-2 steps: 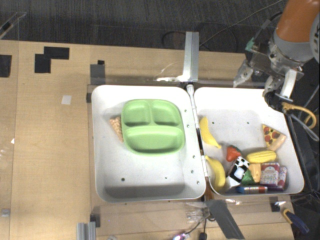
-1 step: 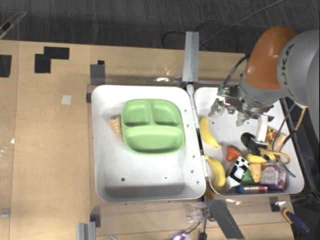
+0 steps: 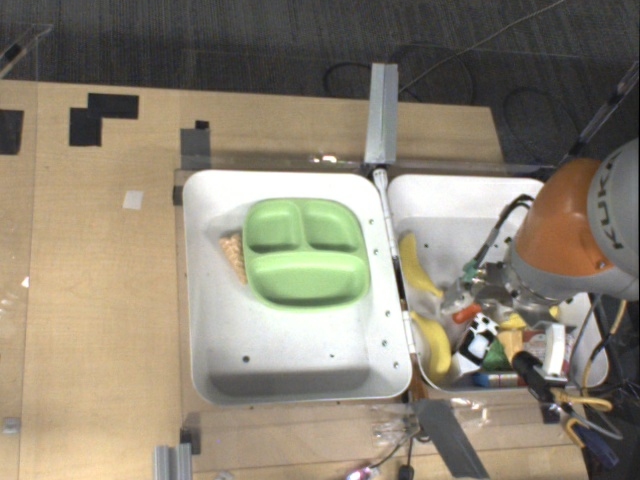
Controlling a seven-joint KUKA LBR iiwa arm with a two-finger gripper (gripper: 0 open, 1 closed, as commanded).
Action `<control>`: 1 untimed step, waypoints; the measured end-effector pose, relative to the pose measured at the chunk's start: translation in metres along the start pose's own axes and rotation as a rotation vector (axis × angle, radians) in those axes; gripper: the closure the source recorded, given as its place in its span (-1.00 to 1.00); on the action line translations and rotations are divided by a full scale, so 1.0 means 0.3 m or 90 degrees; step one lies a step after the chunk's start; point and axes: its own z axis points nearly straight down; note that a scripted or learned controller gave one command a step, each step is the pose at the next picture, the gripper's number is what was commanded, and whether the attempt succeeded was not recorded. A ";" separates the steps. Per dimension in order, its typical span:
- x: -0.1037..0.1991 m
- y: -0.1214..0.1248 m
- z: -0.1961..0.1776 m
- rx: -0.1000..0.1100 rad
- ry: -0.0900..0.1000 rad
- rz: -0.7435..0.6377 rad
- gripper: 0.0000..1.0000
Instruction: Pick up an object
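Gripper down in right bin, finger state unclear; bananas just left of gripper, long axis running along bin divider.

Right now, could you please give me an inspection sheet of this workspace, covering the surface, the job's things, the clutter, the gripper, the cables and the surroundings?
Surface: light wooden bench bearing two shallow white bins, the left white bin and the right white bin, side by side.
Job's things: green three-compartment plastic tray in the left bin, a tan textured piece touching its left edge; two yellow bananas along the right bin's left wall.
Clutter: small mixed items crowded at the right bin's near end, including a black-and-white checkered piece.
Gripper: two-finger gripper low over that pile; grasp cannot be judged.
Cables: black cables on the floor.
Surroundings: dark carpet; black tape marks on the bench.
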 end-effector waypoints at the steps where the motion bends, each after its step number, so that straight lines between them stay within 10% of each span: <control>1: 0.003 0.175 0.041 -0.010 0.000 -0.080 -1.00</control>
